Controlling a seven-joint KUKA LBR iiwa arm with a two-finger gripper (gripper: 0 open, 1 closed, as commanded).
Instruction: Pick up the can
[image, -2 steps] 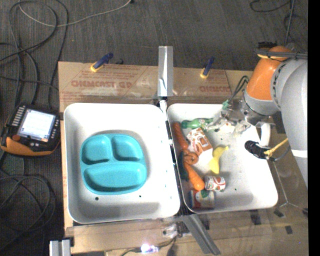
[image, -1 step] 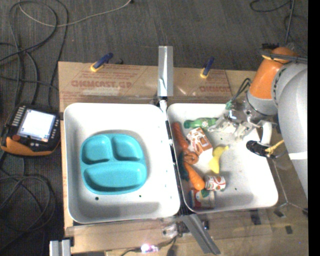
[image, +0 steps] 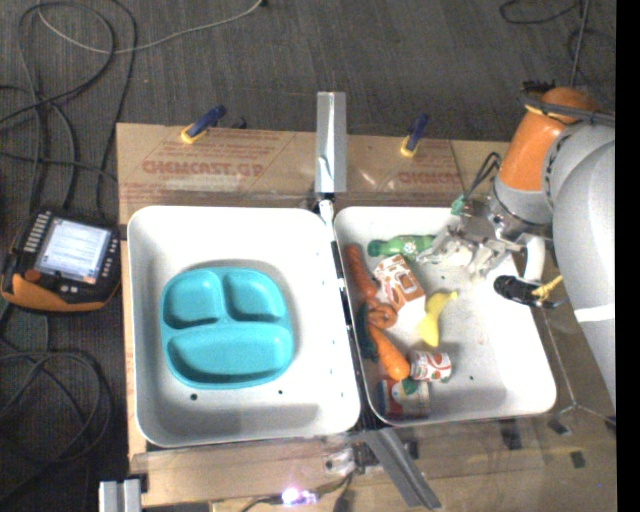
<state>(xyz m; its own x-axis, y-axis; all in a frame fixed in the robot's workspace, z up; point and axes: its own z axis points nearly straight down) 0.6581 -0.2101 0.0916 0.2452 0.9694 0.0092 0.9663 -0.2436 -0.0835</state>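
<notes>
A red and white can (image: 432, 366) lies on its side in the right bin (image: 500, 380), near the front. A second, darker can-like thing (image: 405, 394) lies just in front of it against the bin's front wall. My gripper (image: 466, 252) hangs over the back right part of this bin, well behind the cans. It stands open with nothing between its fingers. A yellow banana (image: 435, 312) lies between the gripper and the red and white can.
The right bin also holds a green bottle (image: 400, 244), an orange and white carton (image: 397, 280) and two carrots (image: 360, 274) (image: 388, 352) along its left side. A teal divided plate (image: 230, 325) sits in the left bin (image: 150, 240). The bin's right floor is bare.
</notes>
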